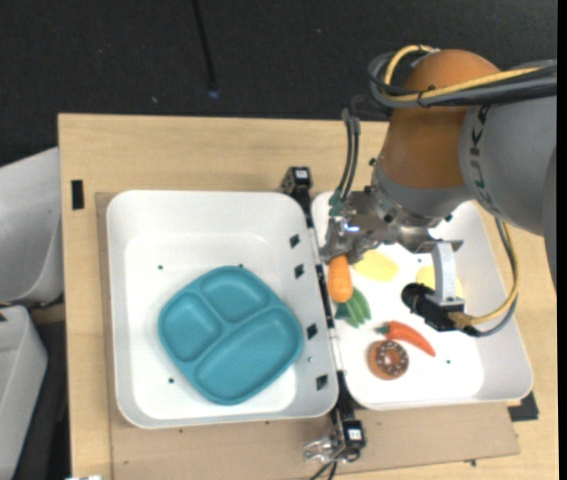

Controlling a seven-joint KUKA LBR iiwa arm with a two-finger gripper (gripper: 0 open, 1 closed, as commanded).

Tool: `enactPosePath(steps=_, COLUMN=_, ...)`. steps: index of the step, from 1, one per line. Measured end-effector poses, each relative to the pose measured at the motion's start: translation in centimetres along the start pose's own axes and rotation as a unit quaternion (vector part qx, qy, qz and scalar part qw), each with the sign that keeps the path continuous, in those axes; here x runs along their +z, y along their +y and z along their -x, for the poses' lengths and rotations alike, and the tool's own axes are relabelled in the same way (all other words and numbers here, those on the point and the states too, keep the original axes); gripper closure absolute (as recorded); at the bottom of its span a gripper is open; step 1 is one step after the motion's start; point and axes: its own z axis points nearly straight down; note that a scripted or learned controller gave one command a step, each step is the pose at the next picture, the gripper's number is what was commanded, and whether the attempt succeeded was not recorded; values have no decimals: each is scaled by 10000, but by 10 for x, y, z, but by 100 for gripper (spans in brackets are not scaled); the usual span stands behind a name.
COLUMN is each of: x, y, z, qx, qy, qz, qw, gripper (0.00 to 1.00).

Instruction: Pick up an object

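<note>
Two white bins [123,268]; one blue tray [228,333].

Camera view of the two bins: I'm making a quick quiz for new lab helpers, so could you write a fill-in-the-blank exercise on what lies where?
1. The blue divided plate lies in the ____ bin.
2. The round doughnut lies just below the red ____.
3. The orange carrot lies by the right bin's ____ wall.
4. The green vegetable lies just ____ the carrot.

Missing words: left; chilli pepper; left; below
</note>
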Motion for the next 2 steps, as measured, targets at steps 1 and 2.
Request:
enactPosePath(steps=1, x=-5, y=-16, z=-43, qx=0, qy=-2, qz=-4, qw=10000, gripper=100)
enactPosePath(steps=2, x=-5, y=-15, z=-41, qx=22, qy=-7, qz=-1, qw=10000, gripper=0)
